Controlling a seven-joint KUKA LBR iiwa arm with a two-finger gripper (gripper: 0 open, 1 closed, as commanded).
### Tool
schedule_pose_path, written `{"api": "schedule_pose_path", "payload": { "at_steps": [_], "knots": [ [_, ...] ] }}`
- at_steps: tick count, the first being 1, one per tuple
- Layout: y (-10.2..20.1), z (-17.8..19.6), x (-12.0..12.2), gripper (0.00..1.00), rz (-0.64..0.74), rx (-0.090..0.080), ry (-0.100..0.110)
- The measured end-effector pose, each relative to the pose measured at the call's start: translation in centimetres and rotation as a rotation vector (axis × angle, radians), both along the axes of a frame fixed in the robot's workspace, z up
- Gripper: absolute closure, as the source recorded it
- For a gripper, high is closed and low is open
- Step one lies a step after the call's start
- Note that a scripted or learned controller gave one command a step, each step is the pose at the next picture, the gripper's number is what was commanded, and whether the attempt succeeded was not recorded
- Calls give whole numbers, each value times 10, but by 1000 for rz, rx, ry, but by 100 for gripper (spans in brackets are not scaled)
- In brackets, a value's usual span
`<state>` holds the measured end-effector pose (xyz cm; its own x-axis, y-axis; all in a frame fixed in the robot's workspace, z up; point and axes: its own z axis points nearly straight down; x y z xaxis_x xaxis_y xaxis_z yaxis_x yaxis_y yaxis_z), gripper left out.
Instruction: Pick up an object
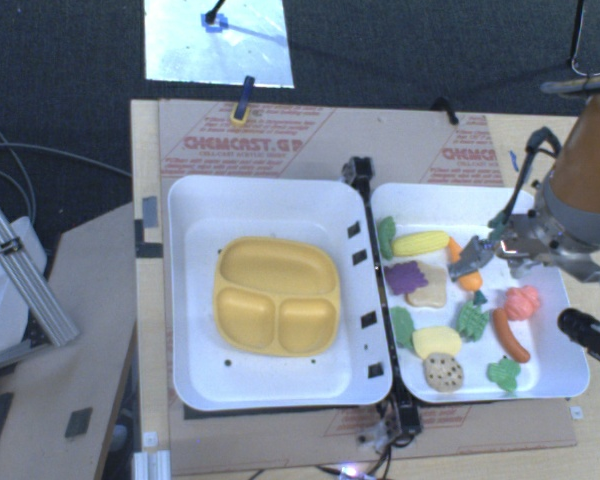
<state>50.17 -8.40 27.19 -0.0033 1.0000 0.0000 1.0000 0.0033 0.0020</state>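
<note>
The right white bin [565, 368] holds several toy foods: a corn cob [420, 242], purple grapes [405, 276], a beige slice [432, 292], a small orange piece [470, 281], a pink item [521, 303], a red-orange sausage [510, 335], a cookie [442, 372], a yellow lump [437, 342] and green pieces [470, 320]. My gripper [472, 258] reaches in from the right. It hangs low over the bin's middle, just above the orange piece and right of the corn cob. Nothing visibly rests in its grasp.
A yellow divided tray [277, 295] lies in the left white bin [195, 218]. A black divider [370, 268] runs between the bins. Cardboard [280, 133] lies under both, and a blue-yellow tool [243, 102] sits at the bench's back edge.
</note>
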Motion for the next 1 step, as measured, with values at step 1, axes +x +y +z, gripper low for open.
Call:
{"api": "schedule_pose_path", "payload": {
  "at_steps": [1],
  "knots": [
    [-21,-158,-19,0,-6,2,16]
  ]
}}
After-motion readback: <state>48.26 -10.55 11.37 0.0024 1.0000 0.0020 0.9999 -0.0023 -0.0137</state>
